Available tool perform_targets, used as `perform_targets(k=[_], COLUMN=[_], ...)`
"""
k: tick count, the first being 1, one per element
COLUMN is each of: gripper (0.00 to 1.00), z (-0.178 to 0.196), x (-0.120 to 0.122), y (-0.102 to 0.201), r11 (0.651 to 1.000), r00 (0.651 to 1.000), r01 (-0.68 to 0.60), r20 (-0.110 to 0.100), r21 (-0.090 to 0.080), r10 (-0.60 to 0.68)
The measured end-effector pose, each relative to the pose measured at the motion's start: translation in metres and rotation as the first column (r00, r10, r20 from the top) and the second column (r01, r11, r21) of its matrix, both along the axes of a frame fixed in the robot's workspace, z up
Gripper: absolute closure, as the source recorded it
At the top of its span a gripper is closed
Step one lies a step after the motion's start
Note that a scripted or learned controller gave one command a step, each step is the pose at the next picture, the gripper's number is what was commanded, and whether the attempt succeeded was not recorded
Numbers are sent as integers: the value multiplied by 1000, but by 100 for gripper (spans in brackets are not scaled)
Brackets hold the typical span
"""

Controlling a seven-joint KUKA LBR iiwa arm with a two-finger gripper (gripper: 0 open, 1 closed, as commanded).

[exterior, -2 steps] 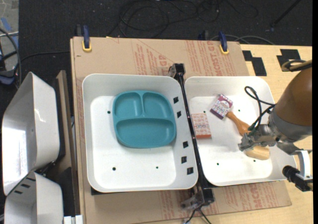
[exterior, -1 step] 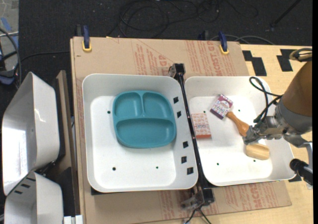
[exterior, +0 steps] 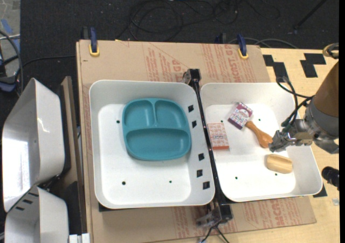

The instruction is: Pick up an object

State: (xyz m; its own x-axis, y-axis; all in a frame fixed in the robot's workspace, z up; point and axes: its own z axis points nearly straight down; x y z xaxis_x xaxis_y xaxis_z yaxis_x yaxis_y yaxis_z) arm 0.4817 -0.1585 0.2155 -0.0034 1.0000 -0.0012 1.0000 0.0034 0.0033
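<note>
The right bin holds a tan bread-like piece, a wooden-handled brush with a purple-and-white head and a small pink card. My gripper is low over the right side of this bin. It sits at the brush's orange handle end and just above the tan piece. Its dark fingers are small and blurred against the bin floor. Nothing is visibly held between them.
In the left bin lies a teal divided plate. A black divider strip runs between the bins. Blue and yellow clamps hold the cardboard at the back. White containers stand at far left.
</note>
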Motion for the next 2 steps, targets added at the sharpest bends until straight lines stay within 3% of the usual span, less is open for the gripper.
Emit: perform_targets(k=[2], gripper=[100], z=[5], x=[17], y=[113], r11=[1000], r00=[1000], r01=[-5], r20=[-4], r21=[3], r10=[5])
